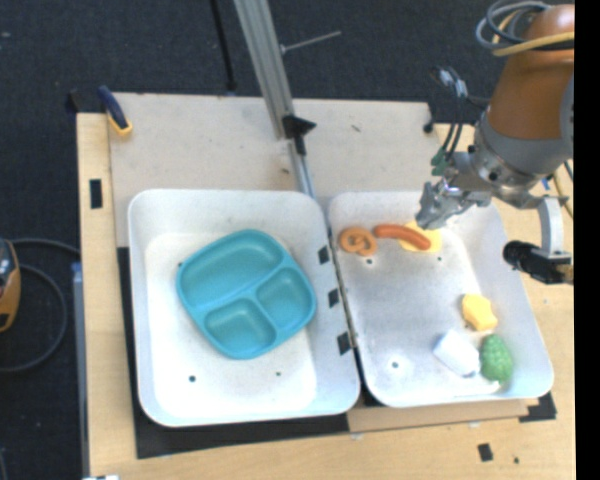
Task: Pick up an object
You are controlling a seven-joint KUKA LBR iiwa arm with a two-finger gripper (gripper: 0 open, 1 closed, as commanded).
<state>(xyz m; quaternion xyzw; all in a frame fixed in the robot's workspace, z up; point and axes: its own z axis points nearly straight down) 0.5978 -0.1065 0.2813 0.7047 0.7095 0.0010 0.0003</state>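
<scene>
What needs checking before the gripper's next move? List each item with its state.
1. Gripper over the right bin: ok, at its far edge.
2. A target beneath it: ok, the hot dog with a yellow piece at its end lies just below.
3. Anything held: cannot tell.
4. Neighbour spacing: not ok, the pretzel sits right beside the hot dog.
5. Other pieces apart: ok, the yellow block, white block and green piece lie at the near corner.
6. Teal tray out of the way: ok, in the left bin.
</scene>
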